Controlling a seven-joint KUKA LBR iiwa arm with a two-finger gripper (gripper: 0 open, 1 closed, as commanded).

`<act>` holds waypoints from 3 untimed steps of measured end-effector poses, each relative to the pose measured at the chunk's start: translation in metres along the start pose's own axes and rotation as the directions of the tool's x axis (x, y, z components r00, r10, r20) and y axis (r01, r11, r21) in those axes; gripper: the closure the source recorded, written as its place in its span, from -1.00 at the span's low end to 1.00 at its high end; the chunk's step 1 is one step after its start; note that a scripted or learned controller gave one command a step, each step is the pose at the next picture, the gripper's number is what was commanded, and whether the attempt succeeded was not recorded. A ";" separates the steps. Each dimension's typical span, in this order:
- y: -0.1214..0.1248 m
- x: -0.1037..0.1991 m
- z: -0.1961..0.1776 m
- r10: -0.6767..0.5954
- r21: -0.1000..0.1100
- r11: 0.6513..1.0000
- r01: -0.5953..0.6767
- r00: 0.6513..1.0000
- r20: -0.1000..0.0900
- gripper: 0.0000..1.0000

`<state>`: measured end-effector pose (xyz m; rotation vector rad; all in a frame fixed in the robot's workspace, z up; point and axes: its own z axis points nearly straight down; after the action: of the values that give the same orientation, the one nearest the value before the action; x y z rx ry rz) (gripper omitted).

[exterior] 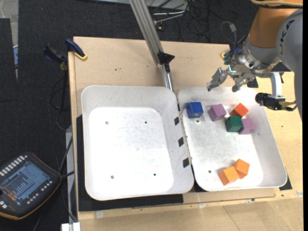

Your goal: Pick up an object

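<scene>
No legible text, labels or numbers; pendant (21,186) screen too blurred to read.

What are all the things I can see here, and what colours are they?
Bins: 2, white, side by side on the bench.
Blue block: 1, right bin, far left corner.
Purple blocks: 2, right bin, far end; the other is beside the green block.
Green block: 1, right bin, far end.
Orange blocks: 3, one at the far end, two together at the near end.
Clamp: 1, blue and yellow, bench's far left corner.
Pendant: 1, orange and grey, left of the bench.
Arm: 1, grey and orange, right.
End effector: 1, above the right bin's far edge.
</scene>
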<state>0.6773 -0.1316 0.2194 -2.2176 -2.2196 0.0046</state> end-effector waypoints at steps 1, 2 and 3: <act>0.000 0.000 -0.003 -0.002 -0.003 1.000 0.002 1.000 0.002 -1.00; -0.001 0.007 0.043 -0.002 -0.001 1.000 0.002 1.000 0.001 -1.00; -0.008 0.011 0.088 0.000 -0.004 1.000 0.000 1.000 0.002 -1.00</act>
<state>0.6692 -0.1204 0.1310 -2.2203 -2.2230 0.0021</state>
